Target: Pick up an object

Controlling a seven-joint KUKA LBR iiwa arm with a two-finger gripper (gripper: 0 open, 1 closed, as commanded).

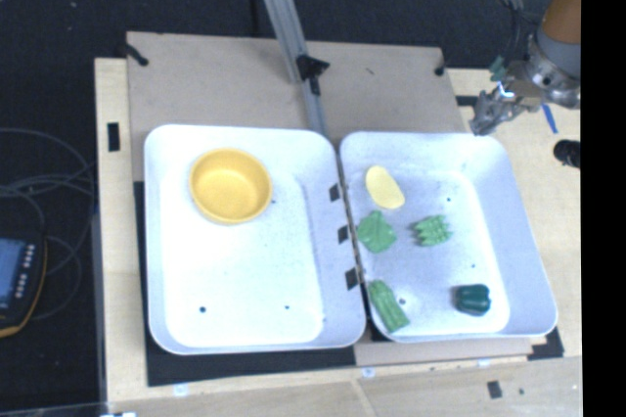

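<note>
- Bench (pixel 117 209) carries two shallow white bins side by side: the left bin (pixel 245 307) holds a yellow bowl (pixel 231 185) near its far left corner, standing upright.
- The right bin (pixel 509 209) holds five small items: a pale yellow piece (pixel 384 188) near the far left, a green leafy piece (pixel 376 233) just below it, a spiky green piece (pixel 430 230) beside that, a long green piece (pixel 388 305) at the near left wall, and a dark green piece (pixel 471 300) near the near right corner.
- All five lie apart from one another; none is stacked.
- The gripper (pixel 486 116) hangs off the far right corner of the right bin, outside its rim, well apart from every item. The arm (pixel 558 23) enters from the right.
- Finger state: I cannot tell whether they are spread or closed; the tip is small and blurred here. Nothing is seen between them.
- Task status, in my judgement: not begun; no item is lifted.
- Handling, judged by look: the items appear to be small toy foods, likely light and stiff, possibly smooth enough to slip.
- The spiky green piece stands clear of the walls with open floor around it; I judge it the easiest target, taken across its narrow width from above.
- The long green piece sits against the bin wall, where a finger may foul the rim.
- The dark green piece looks rounded and glossy; a grip across its middle seems safest.
</note>
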